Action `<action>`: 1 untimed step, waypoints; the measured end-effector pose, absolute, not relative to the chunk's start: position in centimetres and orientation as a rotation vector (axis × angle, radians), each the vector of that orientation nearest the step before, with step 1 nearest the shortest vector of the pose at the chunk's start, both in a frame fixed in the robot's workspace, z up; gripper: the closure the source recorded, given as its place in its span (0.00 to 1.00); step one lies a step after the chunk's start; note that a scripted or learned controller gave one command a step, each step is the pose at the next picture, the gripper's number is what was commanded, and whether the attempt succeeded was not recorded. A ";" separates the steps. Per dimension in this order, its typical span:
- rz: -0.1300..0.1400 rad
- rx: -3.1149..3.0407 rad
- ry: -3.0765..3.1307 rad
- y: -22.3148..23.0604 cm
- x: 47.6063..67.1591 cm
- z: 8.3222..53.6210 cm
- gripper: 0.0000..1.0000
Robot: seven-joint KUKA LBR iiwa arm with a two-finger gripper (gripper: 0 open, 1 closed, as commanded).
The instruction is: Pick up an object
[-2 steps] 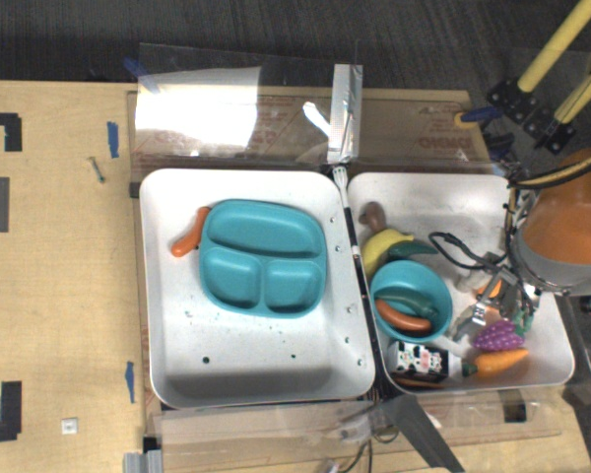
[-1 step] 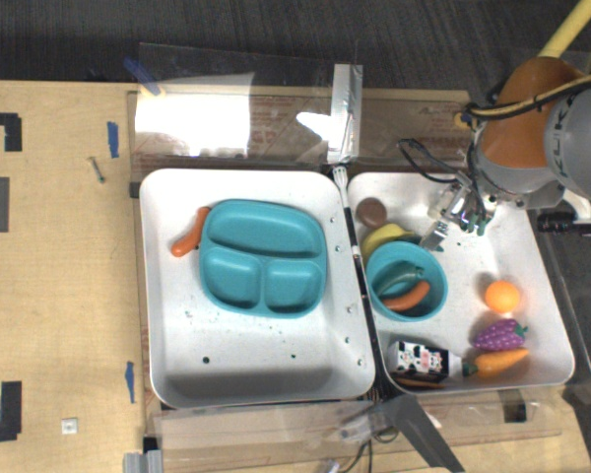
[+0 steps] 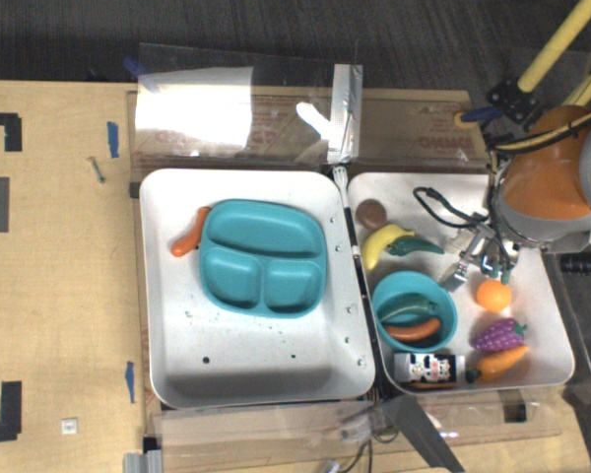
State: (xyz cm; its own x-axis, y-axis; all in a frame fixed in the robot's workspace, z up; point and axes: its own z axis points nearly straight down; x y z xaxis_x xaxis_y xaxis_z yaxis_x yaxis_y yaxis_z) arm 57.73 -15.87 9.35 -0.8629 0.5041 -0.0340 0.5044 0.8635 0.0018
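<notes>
My gripper (image 3: 481, 269) hangs low over the right bin (image 3: 557, 363), open, with nothing between its fingers. An orange ball (image 3: 492, 295) lies just below and to the right of it. A teal bowl (image 3: 414, 308) holding an orange sausage (image 3: 414, 330) sits to its lower left. A yellow banana (image 3: 379, 243) and a small teal piece (image 3: 411, 247) lie to its left, and a brown round piece (image 3: 371, 212) sits farther back. Purple grapes (image 3: 499, 335), an orange carrot (image 3: 502, 361) and a dark can (image 3: 429, 368) lie along the front.
The left bin (image 3: 167, 353) bears a teal divided plate (image 3: 263, 256) with an orange piece (image 3: 187, 235) at its left edge. A black cable (image 3: 438, 205) loops over the right bin's back. A clear divider (image 3: 343, 116) stands behind the bins.
</notes>
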 end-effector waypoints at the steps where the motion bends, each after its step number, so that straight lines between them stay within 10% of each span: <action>1: -0.009 0.872 3.002 -14.4 51.4 9.0 0.00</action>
State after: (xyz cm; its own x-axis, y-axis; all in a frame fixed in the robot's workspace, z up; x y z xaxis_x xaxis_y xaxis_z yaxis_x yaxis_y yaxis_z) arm 51.37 -14.36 8.97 -0.8444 0.5355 -0.0161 0.5356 0.8444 -0.0016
